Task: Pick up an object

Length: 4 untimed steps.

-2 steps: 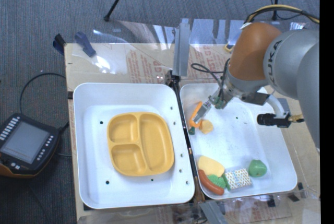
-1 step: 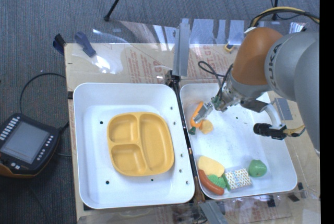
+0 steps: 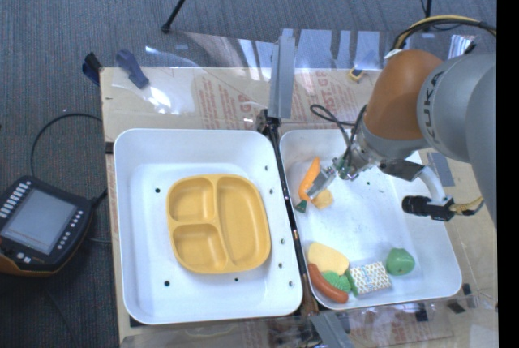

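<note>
Slim orange carrot [image 3: 310, 176]; green tip

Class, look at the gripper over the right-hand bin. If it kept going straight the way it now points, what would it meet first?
The gripper points down and left toward the carrot, close by the bin's left wall. It would probably meet the carrot first, or the small yellow piece beside it. Depth is hard to judge from one slanted view.
</note>
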Tool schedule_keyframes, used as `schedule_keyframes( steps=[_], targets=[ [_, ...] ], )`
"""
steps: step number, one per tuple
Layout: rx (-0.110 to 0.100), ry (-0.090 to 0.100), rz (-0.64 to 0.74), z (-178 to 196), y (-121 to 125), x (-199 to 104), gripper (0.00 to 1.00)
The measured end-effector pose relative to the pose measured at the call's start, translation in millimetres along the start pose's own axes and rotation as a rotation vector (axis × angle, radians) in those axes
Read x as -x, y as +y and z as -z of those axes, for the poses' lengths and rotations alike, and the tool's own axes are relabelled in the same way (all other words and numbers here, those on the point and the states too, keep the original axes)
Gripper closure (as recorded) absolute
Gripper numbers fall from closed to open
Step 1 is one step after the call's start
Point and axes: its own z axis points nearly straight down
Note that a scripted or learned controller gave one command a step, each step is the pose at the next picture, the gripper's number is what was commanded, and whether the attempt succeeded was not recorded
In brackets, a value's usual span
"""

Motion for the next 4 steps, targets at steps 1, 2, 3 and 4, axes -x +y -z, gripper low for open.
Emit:
schedule_keyframes(
  steps=[1, 2, 3, 4],
  targets=[
    [0.0, 0.007, -0.118, 0, 28, 6, 0.0],
    [0.005, 0.006, -0.117, 12, 30, 7, 1.0],
    [0.004, 0.007, -0.117, 11, 30, 6, 0.0],
    [0.006, -0.004, -0.013, 1, 6, 15, 0.0]
  ],
)
